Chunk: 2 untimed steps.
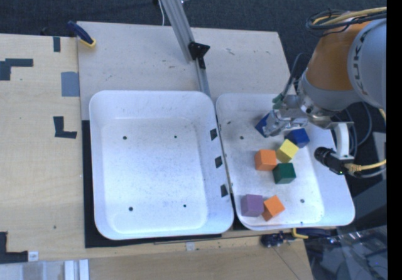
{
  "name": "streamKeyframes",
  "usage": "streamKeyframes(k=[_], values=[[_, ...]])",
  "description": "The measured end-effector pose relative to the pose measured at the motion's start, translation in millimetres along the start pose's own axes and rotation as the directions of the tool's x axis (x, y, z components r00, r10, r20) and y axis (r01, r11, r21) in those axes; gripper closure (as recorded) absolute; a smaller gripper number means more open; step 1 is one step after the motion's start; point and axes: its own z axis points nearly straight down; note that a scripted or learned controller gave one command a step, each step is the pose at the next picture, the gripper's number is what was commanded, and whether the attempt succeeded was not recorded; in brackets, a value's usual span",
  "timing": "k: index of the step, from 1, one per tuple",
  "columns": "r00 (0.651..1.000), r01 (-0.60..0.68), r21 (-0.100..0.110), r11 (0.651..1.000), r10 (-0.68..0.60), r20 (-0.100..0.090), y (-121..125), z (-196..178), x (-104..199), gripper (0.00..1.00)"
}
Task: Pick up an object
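My gripper (275, 124) reaches down into the right bin (314, 213), at its upper middle. A small blue piece (262, 126) shows right at the gripper's left side, touching or just under it. I cannot tell whether it is held. Another blue block (300, 137) lies just right of the gripper. Below it sit a yellow block (288, 149), an orange block (266, 159) and a green block (284, 173). A purple block (252, 204) and a second orange block (273, 207) lie near the bin's front edge.
The left bin (100, 147) stands beside the right one, sharing a rim with black clips (218, 161). A grey metal bar (176, 9) slants in from the top. A black cable and connector (330, 158) hang at the right bin's right side.
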Motion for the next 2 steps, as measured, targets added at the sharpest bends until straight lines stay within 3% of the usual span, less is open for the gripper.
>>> streamKeyframes(k=[2], values=[[1.000, 0.005, 0.005, 1.000, -0.005, -0.002, -6, 2, 94, 1.00]])
